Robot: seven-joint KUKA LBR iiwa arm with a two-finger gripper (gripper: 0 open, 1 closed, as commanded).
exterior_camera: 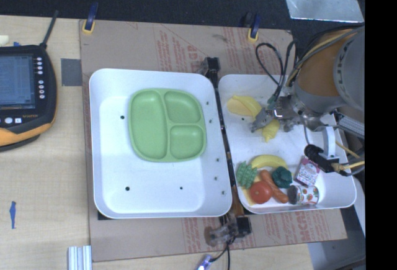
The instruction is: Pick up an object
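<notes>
Yellow plastic piece (270, 131), smooth and curved, lies mid right bin (347, 200), touching my metal pincer (263, 124); cannot tell its grip state. Glossy green divided plate (166, 124) sits in left bin (111, 194).

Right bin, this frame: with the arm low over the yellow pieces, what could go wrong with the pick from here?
1. The pincer sits between two yellow pieces, one partly under it; it may nudge both and lift neither.
2. It works close to the right bin's back half, where cables loop nearby and might snag.
3. The remaining toys, banana, tomato, carrot, lie packed at the front, so a later pick there could drag neighbours.
</notes>
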